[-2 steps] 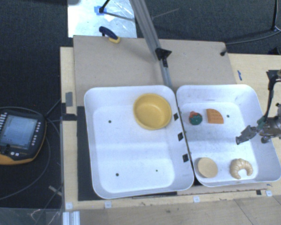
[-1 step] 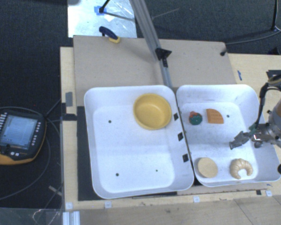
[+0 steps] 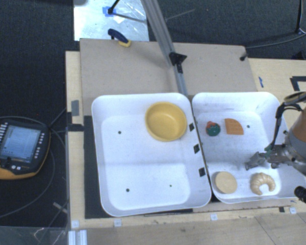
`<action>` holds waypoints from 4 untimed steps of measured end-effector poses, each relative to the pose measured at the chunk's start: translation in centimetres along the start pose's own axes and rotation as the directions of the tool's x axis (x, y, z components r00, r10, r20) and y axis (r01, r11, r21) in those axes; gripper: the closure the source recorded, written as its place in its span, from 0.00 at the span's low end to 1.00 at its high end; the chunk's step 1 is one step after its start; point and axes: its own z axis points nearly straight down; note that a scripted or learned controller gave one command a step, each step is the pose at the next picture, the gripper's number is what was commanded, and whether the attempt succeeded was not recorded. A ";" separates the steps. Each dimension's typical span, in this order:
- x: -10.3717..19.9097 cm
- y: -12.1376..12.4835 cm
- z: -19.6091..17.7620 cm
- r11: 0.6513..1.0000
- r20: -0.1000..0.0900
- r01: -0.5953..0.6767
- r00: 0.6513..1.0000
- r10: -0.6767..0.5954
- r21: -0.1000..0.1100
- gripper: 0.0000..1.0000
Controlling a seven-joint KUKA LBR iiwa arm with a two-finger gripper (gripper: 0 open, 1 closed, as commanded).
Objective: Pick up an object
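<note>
The right bin [image 3: 255, 103] holds several small items: a green and red piece [image 3: 212, 129], an orange wedge [image 3: 234, 127], a round tan disc [image 3: 225, 182] and a pale croissant [image 3: 262, 182]. My gripper [image 3: 254, 161] hangs low over the right bin, just above and left of the croissant, with the arm coming in from the right edge. Nothing shows between its fingers. A yellow bowl [image 3: 166, 121] sits at the top right of the left bin [image 3: 112, 152].
A slanted metal pole [image 3: 163, 32] crosses the cardboard backing behind the bins. A teach pendant [image 3: 16, 148] lies on the dark floor at the left. The bins' shared middle rim [image 3: 196, 147] carries small black clips.
</note>
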 end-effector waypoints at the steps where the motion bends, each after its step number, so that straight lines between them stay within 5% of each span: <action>1: 0.0 0.2 -1.3 1.000 0.002 0.001 1.000 -0.001 -0.005 1.00; 2: 0.2 0.8 -7.4 1.000 0.003 0.002 1.000 -0.002 -0.009 1.00; 3: 0.2 0.9 -9.7 1.000 0.002 0.002 1.000 -0.002 -0.006 1.00; 4: 5.8 2.2 -10.7 1.000 0.000 0.007 1.000 -0.007 -0.006 1.00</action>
